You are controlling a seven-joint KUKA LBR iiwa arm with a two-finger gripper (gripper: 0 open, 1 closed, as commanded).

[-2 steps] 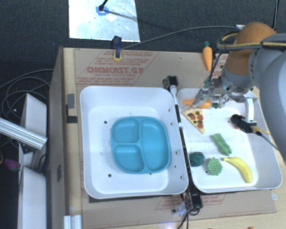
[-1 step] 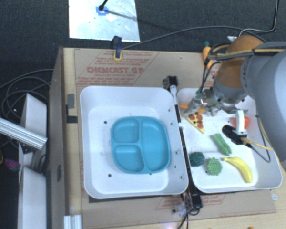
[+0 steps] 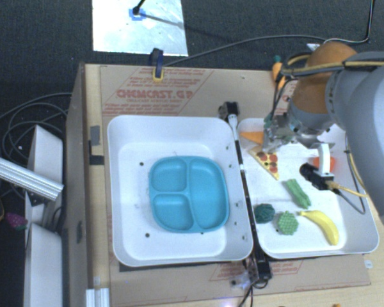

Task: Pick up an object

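- We see the gripper [image 3: 273, 139] low in the right bin [image 3: 365, 235], over a pizza slice [image 3: 267, 162].
- We cannot tell its state.
- A blue plate [image 3: 187, 193] sits in the left bin [image 3: 125, 171].

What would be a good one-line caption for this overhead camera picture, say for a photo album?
Grey arm's end effector lowered over a pizza slice in the right bin; blue tray in the left.

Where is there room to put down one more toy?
The left bin has bare white floor all around the blue divided plate, widest along its left wall. The right bin is crowded: pizza slice, green pickle, broccoli, green berry, banana, and the tool above.
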